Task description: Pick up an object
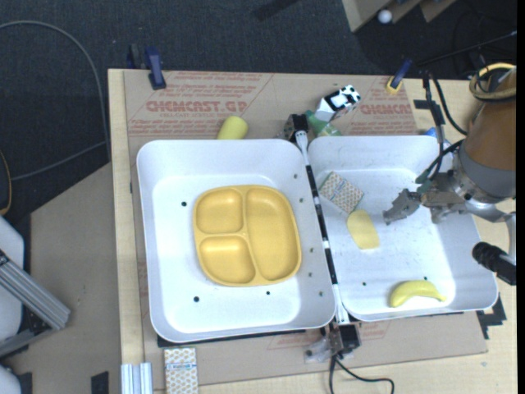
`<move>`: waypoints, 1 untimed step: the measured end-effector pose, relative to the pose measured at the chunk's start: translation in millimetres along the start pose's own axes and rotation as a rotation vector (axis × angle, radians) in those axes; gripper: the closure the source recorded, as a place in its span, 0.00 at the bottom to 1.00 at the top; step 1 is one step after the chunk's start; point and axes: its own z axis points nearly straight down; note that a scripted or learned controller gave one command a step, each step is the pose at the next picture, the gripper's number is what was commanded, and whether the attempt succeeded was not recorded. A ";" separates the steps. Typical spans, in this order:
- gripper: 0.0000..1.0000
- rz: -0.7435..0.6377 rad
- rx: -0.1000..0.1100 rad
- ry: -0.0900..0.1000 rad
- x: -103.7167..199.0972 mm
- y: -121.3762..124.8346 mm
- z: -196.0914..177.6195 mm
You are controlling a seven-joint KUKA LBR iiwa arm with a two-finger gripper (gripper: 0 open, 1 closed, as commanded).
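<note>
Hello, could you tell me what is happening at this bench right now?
A KUKA arm reaches in from the right over the right-hand bin, its gripper low near the bin's middle. Nothing sits between its fingers. Close to its left lies a pale yellow lemon-like piece, with a patterned square pad beyond and a toy banana toward the front. The left bin holds a yellow divided plate.

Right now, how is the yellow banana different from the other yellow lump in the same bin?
The banana is long and curved, while the yellow lump is short and oval. The banana lies at the near edge of the right bin, far from the gripper; the lump sits mid-bin, just beside it. The banana is brighter yellow, the lump paler. Both lie loose on the bin floor.
</note>
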 end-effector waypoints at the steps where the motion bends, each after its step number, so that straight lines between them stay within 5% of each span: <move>1: 0.00 -0.001 0.001 0.000 37.4 21.4 61.0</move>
